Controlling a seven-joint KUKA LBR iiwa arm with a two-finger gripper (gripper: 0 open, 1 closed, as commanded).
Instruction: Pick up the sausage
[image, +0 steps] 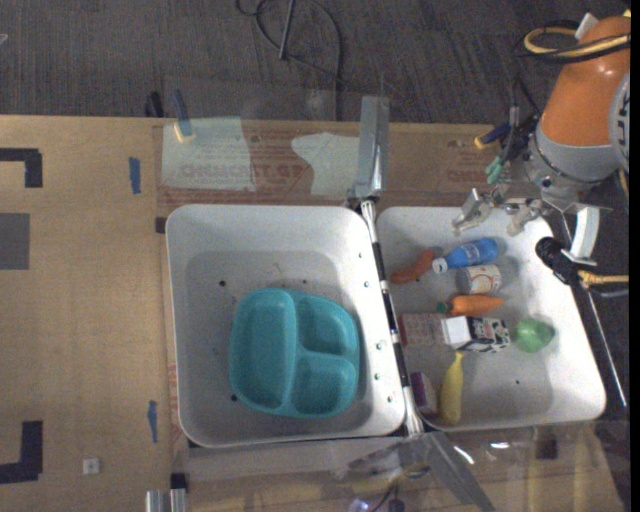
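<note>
Tan desk (80, 330) carries two white bins side by side. Left bin (190, 250) holds teal divided plate (295, 352). Right bin (575, 390) holds clutter: blue bottle (472, 252), carton (455, 330), yellow banana (452, 388), carrot (477, 304), green ball (534, 334). Sausage (414, 267), reddish-brown, lies at bin's 10 o'clock, near divider wall, just beside bottle. Grey-orange arm at 2 o'clock; jaws (493, 207) hover above bin's far edge, spread apart, empty. Judgement: shift toward 8 o'clock, align across sausage's short axis, descend clear of bottle and wall.
</note>
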